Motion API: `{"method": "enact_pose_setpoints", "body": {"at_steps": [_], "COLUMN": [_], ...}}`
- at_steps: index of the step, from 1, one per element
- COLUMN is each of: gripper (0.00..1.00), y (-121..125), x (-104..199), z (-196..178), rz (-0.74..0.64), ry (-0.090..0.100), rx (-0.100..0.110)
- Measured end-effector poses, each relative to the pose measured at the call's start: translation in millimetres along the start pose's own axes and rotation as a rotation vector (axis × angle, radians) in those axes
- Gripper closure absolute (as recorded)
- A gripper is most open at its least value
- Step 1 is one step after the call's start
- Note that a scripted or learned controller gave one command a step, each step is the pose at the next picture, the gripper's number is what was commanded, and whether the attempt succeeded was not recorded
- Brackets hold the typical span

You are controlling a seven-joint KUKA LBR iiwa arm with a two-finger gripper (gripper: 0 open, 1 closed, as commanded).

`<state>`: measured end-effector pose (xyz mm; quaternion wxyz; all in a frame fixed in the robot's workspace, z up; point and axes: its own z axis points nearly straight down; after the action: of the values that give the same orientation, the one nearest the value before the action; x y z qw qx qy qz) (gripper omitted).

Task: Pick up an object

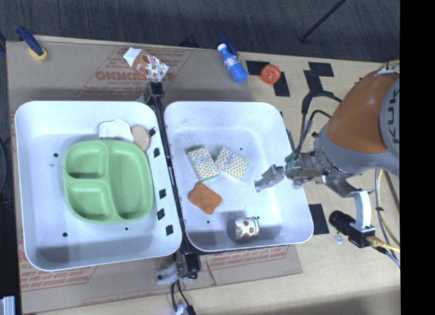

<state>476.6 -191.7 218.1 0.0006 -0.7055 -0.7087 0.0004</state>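
The arm [360, 123] is reaching in from the right, its orange band sitting above the wrist, and the gripper [269, 179] is hanging over the right edge of the right bin [272, 113], just inside the wall. I cannot tell how it is set, and nothing is showing in its grasp. Inside that bin, two patterned packets are lying side by side near the middle: the left packet [202, 163] and the right packet [232, 162] are touching or very nearly so. Just below them, toward the front edge, an orange pouch [205, 198] is resting flat, close under the left packet. A small printed cup [246, 228] is lying on its side near the bin's front edge, apart from the pouch. The left bin [34, 171] is carrying a green divided tray [109, 181] across its middle, with a white piece [114, 129] and a tan round thing [141, 137] peeking out at the tray's back edge. On the bench behind the bins, a blue bottle [232, 63] is lying tilted and an orange cap [270, 73] is sitting just beside it.
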Motion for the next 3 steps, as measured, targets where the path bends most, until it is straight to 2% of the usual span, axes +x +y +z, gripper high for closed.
{"method": "enact_pose_setpoints", "body": {"at_steps": [1, 2, 3], "gripper": [0.00, 0.00, 0.00], "y": [18, 32, 99], "x": [-19, 85, 79], "z": [127, 87, 110], "rz": [-0.002, -0.005, 0.000], "ry": [0.000, 0.001, 0.001], "rx": [0.002, 0.001, 0.001]}}
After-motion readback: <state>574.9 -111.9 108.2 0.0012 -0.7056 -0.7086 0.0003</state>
